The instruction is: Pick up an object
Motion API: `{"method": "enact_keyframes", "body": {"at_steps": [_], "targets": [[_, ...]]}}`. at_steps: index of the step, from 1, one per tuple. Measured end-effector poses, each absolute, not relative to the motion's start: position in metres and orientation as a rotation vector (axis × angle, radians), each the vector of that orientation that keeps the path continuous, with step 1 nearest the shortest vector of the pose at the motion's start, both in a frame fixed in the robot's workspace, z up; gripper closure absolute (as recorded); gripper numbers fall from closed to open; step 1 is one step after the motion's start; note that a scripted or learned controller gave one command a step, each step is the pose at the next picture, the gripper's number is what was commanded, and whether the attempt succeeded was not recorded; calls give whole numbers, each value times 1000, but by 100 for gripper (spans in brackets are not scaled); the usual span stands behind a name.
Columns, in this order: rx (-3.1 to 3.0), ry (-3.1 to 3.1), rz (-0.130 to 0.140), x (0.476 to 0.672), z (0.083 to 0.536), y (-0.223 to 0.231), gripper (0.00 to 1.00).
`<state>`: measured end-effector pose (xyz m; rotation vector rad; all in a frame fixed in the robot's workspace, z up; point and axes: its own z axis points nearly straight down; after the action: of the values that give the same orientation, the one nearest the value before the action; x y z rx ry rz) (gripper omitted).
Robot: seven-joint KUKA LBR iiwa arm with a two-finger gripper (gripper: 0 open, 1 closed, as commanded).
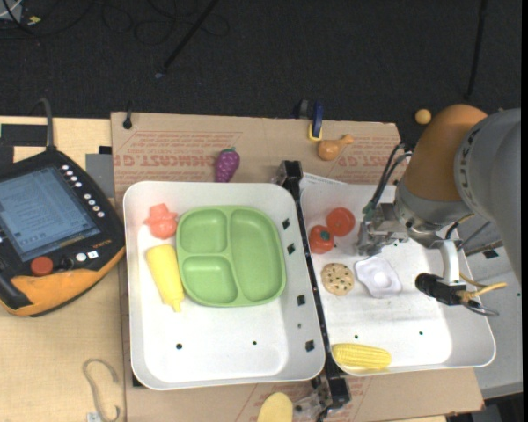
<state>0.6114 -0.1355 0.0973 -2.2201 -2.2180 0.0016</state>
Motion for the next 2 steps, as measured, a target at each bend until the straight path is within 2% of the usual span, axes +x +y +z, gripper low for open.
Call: {"method": "enact_keyframes", "body": {"at_steps": [2], "targets": [[-2224, -2222, -2, 622, 191, -143, 100]]}}
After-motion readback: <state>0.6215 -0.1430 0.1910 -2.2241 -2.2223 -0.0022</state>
